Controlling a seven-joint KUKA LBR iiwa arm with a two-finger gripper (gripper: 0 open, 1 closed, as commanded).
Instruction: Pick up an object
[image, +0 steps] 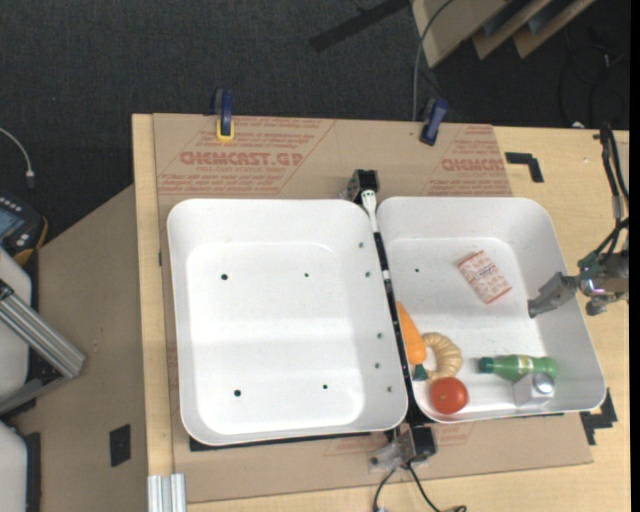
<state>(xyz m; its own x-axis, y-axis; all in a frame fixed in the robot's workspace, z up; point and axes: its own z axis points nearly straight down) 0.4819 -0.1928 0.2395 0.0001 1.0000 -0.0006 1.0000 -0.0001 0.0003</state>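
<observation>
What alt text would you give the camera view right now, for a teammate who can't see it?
Overhead view of two white bins: the right bin holds a carrot, a croissant, a tomato, a green bottle and a red-and-white packet. The gripper hangs at that bin's right rim, above the bottle. The left bin lies alongside.

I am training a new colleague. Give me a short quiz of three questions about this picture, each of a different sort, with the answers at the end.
1. True or false: the tomato lies in the left bin.
2. Which thing lies apart from the others, toward the far side of the right bin? A) carrot B) green bottle C) small packet
3. Fill in: the gripper is at the ___ edge of the right bin.

Key: 1 false, it lies in the right bin. 2 C. 3 right.
</observation>
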